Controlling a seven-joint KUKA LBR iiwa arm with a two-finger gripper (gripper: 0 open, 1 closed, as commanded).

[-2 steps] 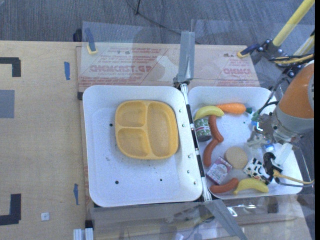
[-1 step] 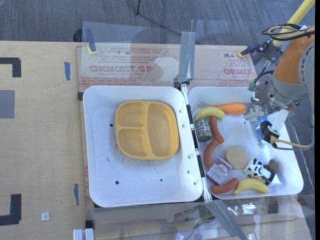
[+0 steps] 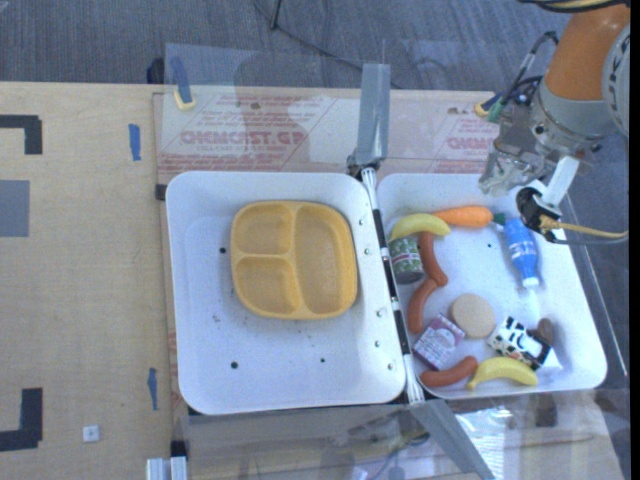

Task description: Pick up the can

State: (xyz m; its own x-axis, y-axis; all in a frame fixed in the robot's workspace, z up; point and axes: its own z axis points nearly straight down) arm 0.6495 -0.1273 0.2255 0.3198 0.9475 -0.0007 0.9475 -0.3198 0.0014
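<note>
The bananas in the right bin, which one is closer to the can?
The banana at the bin's far edge, beside the carrot. It lies just above the can, nearly touching it. The other banana lies at the near edge, well away.

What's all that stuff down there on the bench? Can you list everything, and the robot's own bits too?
Bins: two, white, side by side on the bench.
Divided plate: one, yellow, in the left bin.
Can: one, dark green, right bin's left edge.
Bananas: two, yellow, one by the can, one at the near edge.
Carrot: one, orange, right bin's far end.
Bottle: one, blue, right bin's right side.
Sausages: three, reddish, around the right bin's left and near parts.
Round cookie: one, tan, right bin's middle.
Packet: one, pink, beside the cookie.
Black-and-white toy: one, near right corner.
Arm: one, grey and orange, upper right.
Jaws: above the right bin's far right corner.
</note>
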